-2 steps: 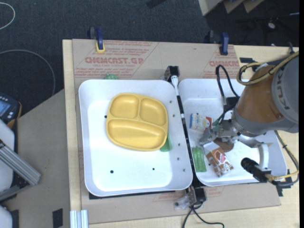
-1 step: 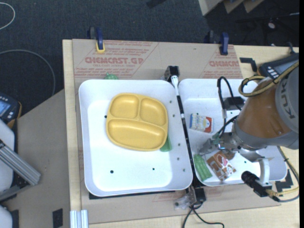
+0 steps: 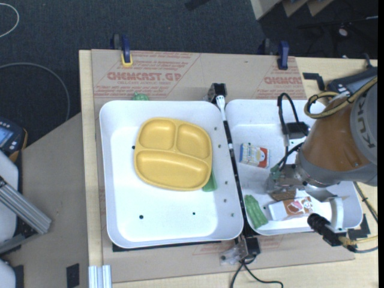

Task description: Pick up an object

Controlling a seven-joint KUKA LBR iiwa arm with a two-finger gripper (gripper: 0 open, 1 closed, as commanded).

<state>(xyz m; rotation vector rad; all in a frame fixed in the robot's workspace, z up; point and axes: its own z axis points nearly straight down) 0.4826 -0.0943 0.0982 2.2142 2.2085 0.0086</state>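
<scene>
Right now my tool [image 3: 282, 182] hangs low in the right bin [image 3: 255, 110], down by that bin's front half, with my wrist and the orange band rising behind it to the right. Whether it is spread or pressed together I cannot tell; the wrist hides too much of it from above.

What the next move turns on, as I judge it: the nearest candidate is the white carton with the brown print [image 3: 291, 209], which lies just in front of my tool and slightly to its right, seemingly touching or nearly under it. Its long axis runs roughly left to right across the bin, so I would want to close across its short width. The green piece [image 3: 254, 211] lies in front and to the left, against the bin's inner wall, long axis running front to back. The small white carton with blue and orange print [image 3: 254, 155] sits behind my tool and to its left, a little apart.

Counting: two white bins on the tabletop [image 3: 180, 65], three loose things in the right one. The left bin [image 3: 120, 179], well to my tool's left, holds one yellow divided plate [image 3: 174, 153] with one green scrap [image 3: 209, 183] peeking out at its near edge.
</scene>
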